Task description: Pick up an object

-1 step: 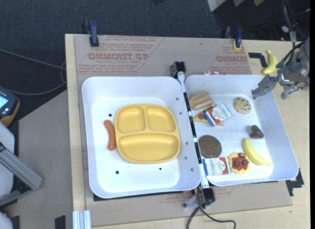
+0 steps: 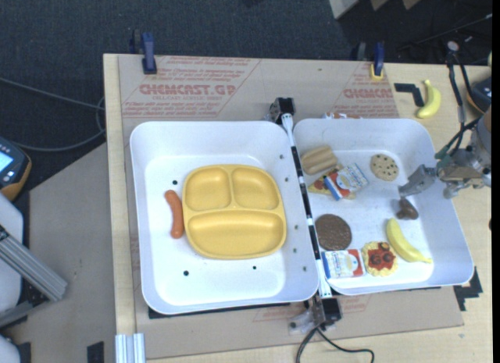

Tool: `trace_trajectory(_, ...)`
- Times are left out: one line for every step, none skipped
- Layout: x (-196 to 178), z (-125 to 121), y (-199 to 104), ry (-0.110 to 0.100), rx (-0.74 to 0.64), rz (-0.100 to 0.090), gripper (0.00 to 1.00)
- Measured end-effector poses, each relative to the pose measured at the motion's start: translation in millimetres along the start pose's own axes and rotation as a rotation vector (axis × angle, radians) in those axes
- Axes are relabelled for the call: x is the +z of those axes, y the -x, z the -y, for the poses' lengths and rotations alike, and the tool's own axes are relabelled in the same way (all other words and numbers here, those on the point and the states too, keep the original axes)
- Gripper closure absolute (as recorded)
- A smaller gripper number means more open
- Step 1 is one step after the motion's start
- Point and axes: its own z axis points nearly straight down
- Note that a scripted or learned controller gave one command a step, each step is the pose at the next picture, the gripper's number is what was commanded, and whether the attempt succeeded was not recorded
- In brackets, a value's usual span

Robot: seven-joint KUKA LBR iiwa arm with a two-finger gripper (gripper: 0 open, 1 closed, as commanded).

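Nothing is lifted yet, so the whole pick remains. The claw [image 2: 414, 184] hangs over the right bin [image 2: 457, 236] near its right edge, just above a small brown lump [image 2: 406, 210]; whether it is wide or narrow cannot be told. Also in this bin lie a smooth curved yellow banana [image 2: 406, 243], a flat dark round patty [image 2: 334, 231] and a speckled cookie [image 2: 383, 166]. The left bin [image 2: 148, 197] holds a glossy yellow divided plate [image 2: 233, 211] and a sausage [image 2: 176, 213].

blue clamps [image 2: 147, 51] at bench's far edge | banana [image 2: 427, 99] on bench beyond right bin | cables [image 2: 328, 342] at near edge
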Motion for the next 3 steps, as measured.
trace_trajectory(128,0,10,0.004,-0.003,0.001,0.00)
trace_trajectory(111,-3,10,0.012,-0.003,0.004,1.00)
trace_trajectory(112,-2,10,0.012,-0.003,0.003,0.00)
